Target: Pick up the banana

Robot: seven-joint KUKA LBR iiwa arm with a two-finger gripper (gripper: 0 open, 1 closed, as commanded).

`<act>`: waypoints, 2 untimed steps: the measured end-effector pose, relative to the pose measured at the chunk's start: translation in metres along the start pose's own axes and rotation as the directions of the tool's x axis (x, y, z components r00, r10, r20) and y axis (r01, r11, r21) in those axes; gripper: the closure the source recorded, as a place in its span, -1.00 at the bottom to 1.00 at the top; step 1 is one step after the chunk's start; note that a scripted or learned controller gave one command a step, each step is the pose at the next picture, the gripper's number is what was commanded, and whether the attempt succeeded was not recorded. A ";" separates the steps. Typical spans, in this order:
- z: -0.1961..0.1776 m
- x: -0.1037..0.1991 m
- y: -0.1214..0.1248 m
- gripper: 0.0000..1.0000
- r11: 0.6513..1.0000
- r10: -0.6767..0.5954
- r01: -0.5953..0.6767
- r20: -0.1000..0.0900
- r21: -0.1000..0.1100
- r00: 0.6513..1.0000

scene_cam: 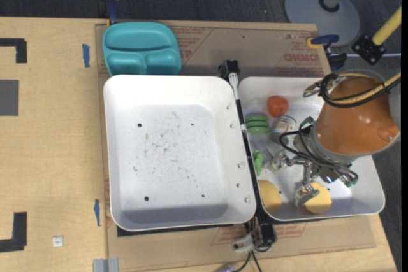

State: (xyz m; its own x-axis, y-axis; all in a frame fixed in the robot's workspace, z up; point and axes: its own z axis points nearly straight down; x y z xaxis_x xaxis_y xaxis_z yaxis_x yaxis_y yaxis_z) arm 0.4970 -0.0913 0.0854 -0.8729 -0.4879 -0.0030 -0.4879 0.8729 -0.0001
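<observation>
Banana (317, 200) lies in the right bin's (376, 200) near corner; the gripper (310, 188) is poised upon it. Closure cannot be determined; a confirmed grasp is required before lifting.

A: What lies on the bench?
B: 2 white bins: the left bin (172, 150), speckled with dirt, and the right bin (373, 197).
A: And in the right one?
B: An orange ball (277, 105) at the far side, a green piece (257, 124) just near of it.
A: Beyond the bins?
B: A teal tray (141, 48), touching the left bin's far edge.
</observation>
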 end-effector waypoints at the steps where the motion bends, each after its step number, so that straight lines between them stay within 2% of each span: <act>1: -0.100 -0.045 0.091 -1.00 0.992 -0.130 0.130 0.001 0.000 0.992; 2: -0.099 -0.072 0.135 -1.00 0.979 -0.205 0.205 0.003 0.000 0.979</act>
State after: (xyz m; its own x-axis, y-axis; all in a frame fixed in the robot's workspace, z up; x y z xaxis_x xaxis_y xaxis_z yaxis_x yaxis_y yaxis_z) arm 0.4933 0.0613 0.1849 -0.7544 -0.6563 -0.0056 -0.6564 0.7545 -0.0005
